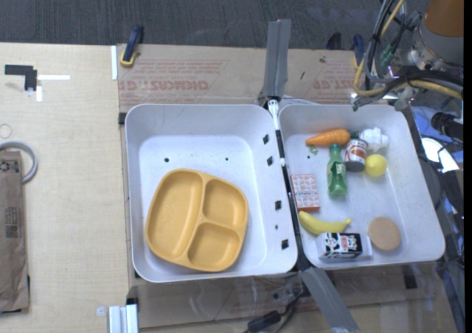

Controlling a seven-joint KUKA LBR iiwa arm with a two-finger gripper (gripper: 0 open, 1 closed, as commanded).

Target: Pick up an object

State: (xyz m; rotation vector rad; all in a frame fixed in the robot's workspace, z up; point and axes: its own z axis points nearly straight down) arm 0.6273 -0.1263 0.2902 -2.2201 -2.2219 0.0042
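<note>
The carrot [328, 137] in the right bin [413, 199] looks light, rigid, best gripped mid-body; the claw's state cannot be told.

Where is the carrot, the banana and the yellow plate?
carrot [329, 137], camera view, middle of its orange body.
banana [323, 223], camera view, middle of its curve.
yellow plate [168, 215], camera view, floor of its largest compartment.

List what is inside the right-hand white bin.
The right bin holds a carrot, green bottle, small can, lemon, red-patterned packet, banana, black-and-white carton and round brown disc. Anything beneath them is covered.
</note>
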